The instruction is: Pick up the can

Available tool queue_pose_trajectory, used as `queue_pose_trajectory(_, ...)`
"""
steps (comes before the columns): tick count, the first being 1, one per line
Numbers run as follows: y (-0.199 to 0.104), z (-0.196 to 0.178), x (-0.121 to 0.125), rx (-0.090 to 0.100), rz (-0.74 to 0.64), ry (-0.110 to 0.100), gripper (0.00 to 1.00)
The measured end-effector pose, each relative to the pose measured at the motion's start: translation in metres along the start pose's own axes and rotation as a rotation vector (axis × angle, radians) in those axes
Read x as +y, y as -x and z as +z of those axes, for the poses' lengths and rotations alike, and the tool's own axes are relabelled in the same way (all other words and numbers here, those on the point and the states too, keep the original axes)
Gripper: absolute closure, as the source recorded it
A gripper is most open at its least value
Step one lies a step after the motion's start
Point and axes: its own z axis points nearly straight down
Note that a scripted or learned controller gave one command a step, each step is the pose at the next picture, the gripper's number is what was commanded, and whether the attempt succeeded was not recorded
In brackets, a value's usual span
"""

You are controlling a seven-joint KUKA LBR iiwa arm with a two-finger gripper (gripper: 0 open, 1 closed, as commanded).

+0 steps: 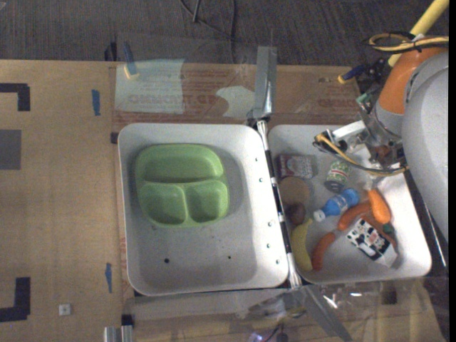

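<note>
Bench (57,212) carries two white bins. Nearest in the right bin (417,266) lie a black-and-white carton (370,239), a banana (301,246) and orange carrots (356,216). Further back the can (338,176) stands beside a blue bottle (336,206), just below the gripper (381,150); whether its fingers are spread or pressed together cannot be told. A green tray (182,184) sits in the left bin (142,262).

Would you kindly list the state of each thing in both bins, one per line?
green tray: flat in the left bin, compartments up
can: in the right bin, not lifted
small carton: lying flat by the divider
blue bottle: on its side
banana: lying along the left wall
carrots: lying loose
claw: cannot tell
</note>
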Motion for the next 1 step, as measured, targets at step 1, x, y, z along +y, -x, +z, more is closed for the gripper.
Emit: queue_pose_trajectory(1,-0.0014,-0.0107,-0.0011,0.0,-0.005,0.001,1.0)
